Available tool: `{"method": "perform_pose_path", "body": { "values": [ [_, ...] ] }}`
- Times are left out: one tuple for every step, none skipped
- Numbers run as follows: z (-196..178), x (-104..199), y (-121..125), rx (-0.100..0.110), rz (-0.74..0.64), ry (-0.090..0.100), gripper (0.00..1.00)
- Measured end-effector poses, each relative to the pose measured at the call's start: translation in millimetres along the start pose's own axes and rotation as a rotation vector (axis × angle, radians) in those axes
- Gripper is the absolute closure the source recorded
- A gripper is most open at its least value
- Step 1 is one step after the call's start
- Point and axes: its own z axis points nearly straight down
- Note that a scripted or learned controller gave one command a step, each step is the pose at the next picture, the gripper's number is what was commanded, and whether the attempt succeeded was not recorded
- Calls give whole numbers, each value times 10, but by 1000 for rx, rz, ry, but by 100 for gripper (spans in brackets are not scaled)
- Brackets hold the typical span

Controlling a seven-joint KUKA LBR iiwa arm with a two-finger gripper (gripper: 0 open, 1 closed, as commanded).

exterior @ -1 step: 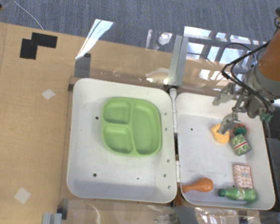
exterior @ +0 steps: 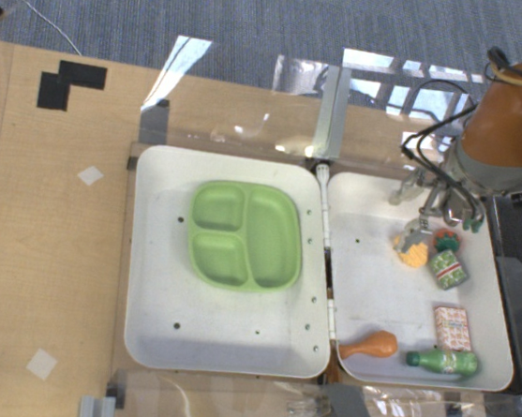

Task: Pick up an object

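A wooden bench (exterior: pixel 39 251) fills the frame, carrying two shallow white bins side by side. The left bin (exterior: pixel 147 330), in the centre of the frame, holds a green divided plate (exterior: pixel 243 236). The right bin (exterior: pixel 361 281) holds all the small objects, gathered along its right side. The grey arm with its orange band (exterior: pixel 512 102) enters from the upper right corner and bends down into the upper right part of this bin, wrist pointing down and slightly leftward. The gripper (exterior: pixel 416 241) sits low over a small yellow object (exterior: pixel 413 256), which lies directly beneath and just below the fingertips in the frame; it is lumpy, with no clear long axis. Whether the jaws are spread or pressed together cannot be told, as the metal parts blur together. The yellow object looks like the likeliest target. Just to its right lie a red and green piece (exterior: pixel 447 241) and a green patterned packet (exterior: pixel 448 270), close enough to be nudged. Further down sit a pink box (exterior: pixel 451 327), a green bottle (exterior: pixel 443 362) lying on its side, and an orange drumstick-shaped toy (exterior: pixel 369 345) at the bin's lower left edge.
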Motion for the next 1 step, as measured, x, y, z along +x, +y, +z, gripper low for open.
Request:
{"method": "perform_pose_path", "body": {
  "values": [
    [417, 47, 269, 2, 212, 8, 0]
  ]
}}
